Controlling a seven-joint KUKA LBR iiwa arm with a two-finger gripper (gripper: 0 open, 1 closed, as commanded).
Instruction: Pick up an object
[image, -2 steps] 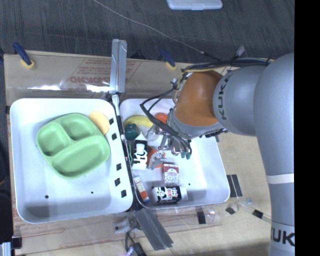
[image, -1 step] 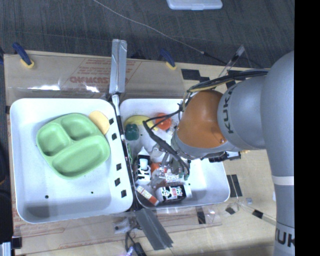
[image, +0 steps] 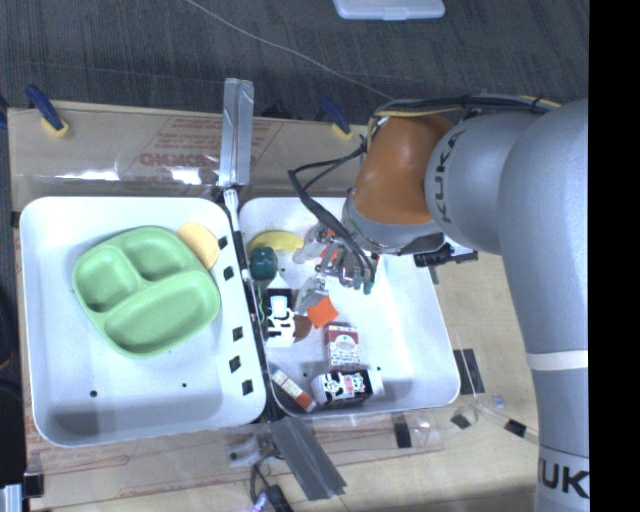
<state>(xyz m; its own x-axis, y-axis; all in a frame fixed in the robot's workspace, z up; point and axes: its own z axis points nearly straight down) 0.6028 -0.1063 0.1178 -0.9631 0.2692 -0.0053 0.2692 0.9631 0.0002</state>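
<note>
We look down on a wooden counter set on dark carpet, bearing two shallow white bins side by side. Starting at the left, the left bin holds a green divided plate, with a yellow sponge-like piece resting against the plate's upper right edge. Next comes the divider between the bins, and then the right bin, where the candidates for picking lie in a cluster: a yellow banana-like fruit at the top, a dark teal round object just below it, a black-and-white item, an orange piece, a red-and-white small box, and a black-and-white carton near the bin's lower wall.

Above this cluster hangs the claw, low over the upper middle of the right bin, near the orange piece and the fruit. Wires and fittings clutter it, so we cannot tell how its grasping parts stand, and we see nothing clearly held in them.

We judge the task as barely begun or mid-attempt: the arm is in position over the objects, but every item appears to lie in the bin, so the grasp and lift remain.
</note>
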